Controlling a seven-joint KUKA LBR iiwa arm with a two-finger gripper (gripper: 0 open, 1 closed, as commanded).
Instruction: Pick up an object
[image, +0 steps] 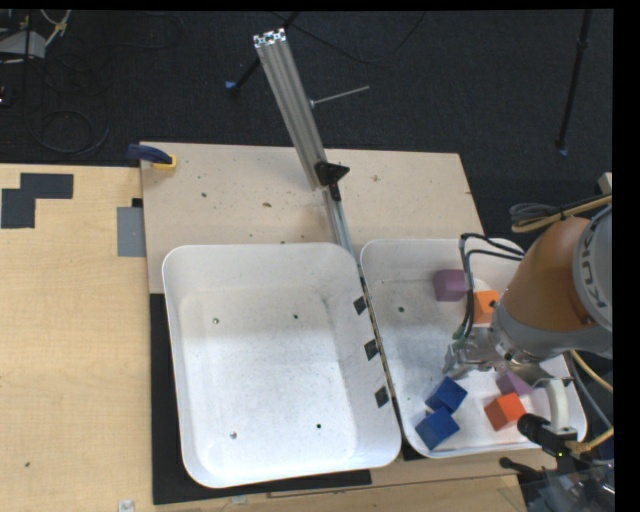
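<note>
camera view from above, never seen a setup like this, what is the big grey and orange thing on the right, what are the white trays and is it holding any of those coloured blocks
It is one picture, taken by a fixed camera looking down at a slant on a wooden bench. The bulky grey shape with the orange band is a robot arm reaching in from the right. Its gripper, the part that grasps, hangs low over the right bin. The two white trays are shallow bins; the left bin sits beside the right one. In the right bin lie small blocks: a purple block, an orange block, two blue blocks and a red block. I cannot tell how its jaws stand, and no block is visibly held.
</note>
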